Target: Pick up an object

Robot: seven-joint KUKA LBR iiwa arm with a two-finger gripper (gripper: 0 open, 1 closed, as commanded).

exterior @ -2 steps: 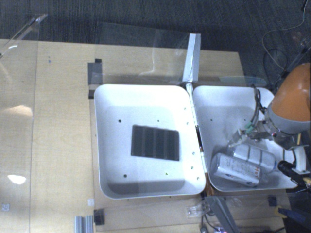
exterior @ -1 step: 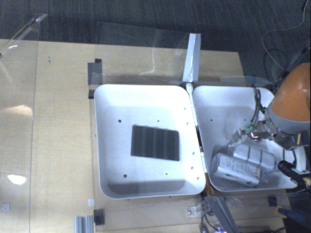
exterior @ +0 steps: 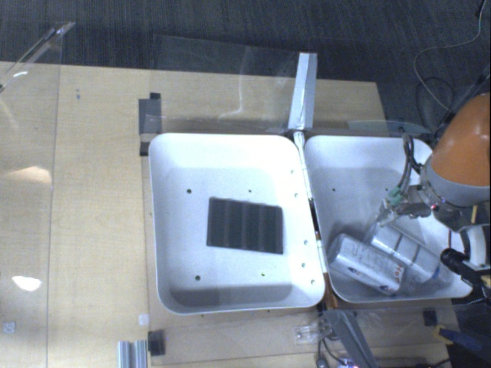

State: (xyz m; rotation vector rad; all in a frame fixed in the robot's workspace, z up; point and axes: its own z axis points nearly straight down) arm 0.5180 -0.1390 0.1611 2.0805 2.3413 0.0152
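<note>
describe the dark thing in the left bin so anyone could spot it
Start at the two white bins side by side and take the left bin. Near its middle lies a flat dark ribbed rectangle, the sole object there; the silvery packages sit in the right bin.

one fixed camera looks down at a slant on both bins (exterior: 230, 148) from above the bench (exterior: 84, 205).

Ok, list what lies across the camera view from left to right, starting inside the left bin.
Dark ribbed mat in the left bin → divider between the bins → silvery wrapped package in the right bin → arm's orange band at the right.
</note>
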